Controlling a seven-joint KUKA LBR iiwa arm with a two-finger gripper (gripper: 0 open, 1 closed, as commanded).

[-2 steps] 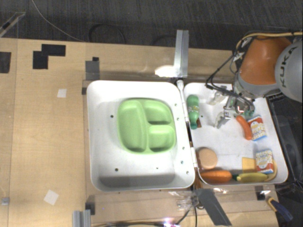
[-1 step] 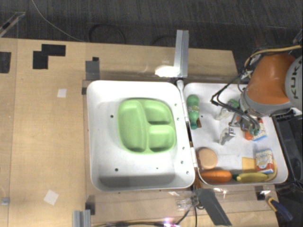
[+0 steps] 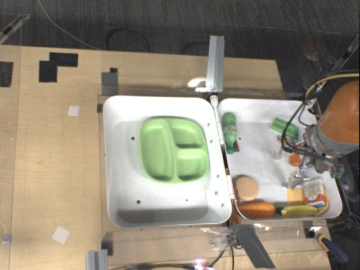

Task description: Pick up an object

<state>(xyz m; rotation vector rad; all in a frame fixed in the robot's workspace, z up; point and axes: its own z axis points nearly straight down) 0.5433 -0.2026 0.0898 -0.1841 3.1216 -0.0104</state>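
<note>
One carrot (image 3: 257, 210), one banana (image 3: 304, 210), one bun (image 3: 246, 188), one green bottle (image 3: 229, 129), one green divided tray (image 3: 172, 149), jaws' (image 3: 300, 176) state unclear

The arm (image 3: 337, 125) has a wide orange band, rounded like a dome, with a grey ring under it. Black and yellow cables loop at its 9 o'clock side. The gripper (image 3: 301, 176) is of pale grey metal.

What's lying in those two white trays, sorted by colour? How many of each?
Green: 3 – divided plate, bottle, small block
Orange: 2 – carrot, small piece
Yellow: 2 – banana, block
Tan: 1 – round bun
White and red: 1 – carton
Total: 9
</note>
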